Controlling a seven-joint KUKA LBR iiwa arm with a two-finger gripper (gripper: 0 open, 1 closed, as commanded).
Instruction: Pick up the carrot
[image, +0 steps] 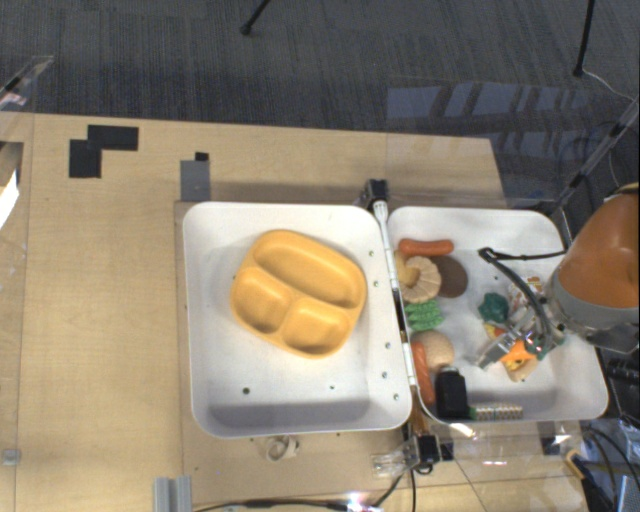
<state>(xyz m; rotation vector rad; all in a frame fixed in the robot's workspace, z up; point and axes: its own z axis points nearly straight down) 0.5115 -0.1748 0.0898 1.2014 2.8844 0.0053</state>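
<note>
The carrot (517, 354), a small orange piece with a yellowish end, is in the right bin (570, 395), right of centre. My gripper (513, 347) comes down from the grey and orange arm at the right edge. Its metal fingers (491, 353) stand on either side of the carrot and are closed on it. The carrot is low, at or just over the bin floor; I cannot tell whether it is lifted.
The right bin also holds a red-orange sausage (425, 246), a beige mushroom (419, 278), green pieces (423, 316), a teal piece (493, 305), a black block (451, 392) and an orange-red stick (425, 377). A yellow divided tray (298, 291) fills the left bin (215, 390).
</note>
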